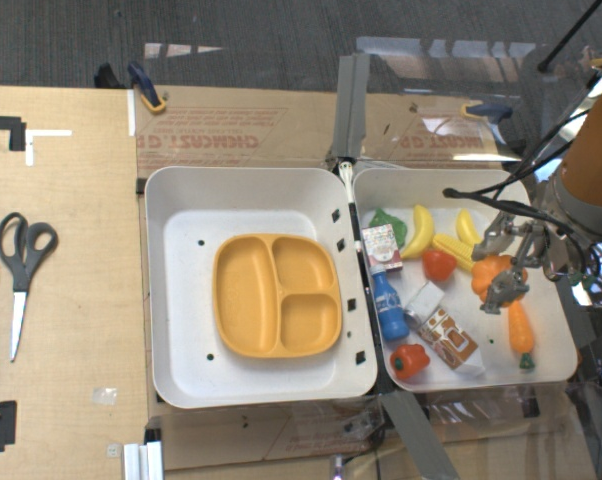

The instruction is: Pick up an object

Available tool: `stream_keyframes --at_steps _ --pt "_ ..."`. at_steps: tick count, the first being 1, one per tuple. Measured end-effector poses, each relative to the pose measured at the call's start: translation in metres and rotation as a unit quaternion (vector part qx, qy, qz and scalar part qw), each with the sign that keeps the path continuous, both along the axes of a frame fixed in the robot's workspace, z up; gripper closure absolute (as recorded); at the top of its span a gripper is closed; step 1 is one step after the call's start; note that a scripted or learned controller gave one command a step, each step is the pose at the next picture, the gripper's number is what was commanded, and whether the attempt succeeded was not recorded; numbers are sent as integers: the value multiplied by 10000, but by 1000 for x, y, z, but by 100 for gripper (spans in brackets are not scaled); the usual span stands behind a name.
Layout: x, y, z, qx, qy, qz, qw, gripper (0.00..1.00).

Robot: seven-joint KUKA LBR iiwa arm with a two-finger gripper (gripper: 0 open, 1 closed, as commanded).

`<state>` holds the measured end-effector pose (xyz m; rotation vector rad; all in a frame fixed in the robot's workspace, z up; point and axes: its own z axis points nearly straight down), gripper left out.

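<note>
Orange fruit (489, 271) sits at the right of the frame in the right bin (556, 368), with the gripper (508, 281) low over it, fingers spread either side and seemingly closing on it. Below lies a carrot (521, 330). Left of these lie bananas (451, 243), a tomato (438, 264), a blue bottle (389, 308) and a brown packet (449, 338). At centre frame, the left bin (171, 298) holds a yellow divided plate (278, 296). Scissors (21, 268) lie at far left
</note>
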<state>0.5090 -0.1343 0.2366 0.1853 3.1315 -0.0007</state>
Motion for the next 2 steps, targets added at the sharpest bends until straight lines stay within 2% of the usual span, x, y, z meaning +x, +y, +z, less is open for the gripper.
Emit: stream_keyframes --at_steps 1,2 --pt "-13 9 -114 -9 -88 -890 9960 100" --pt "3 58 -9 5 3 -424 9991 100"
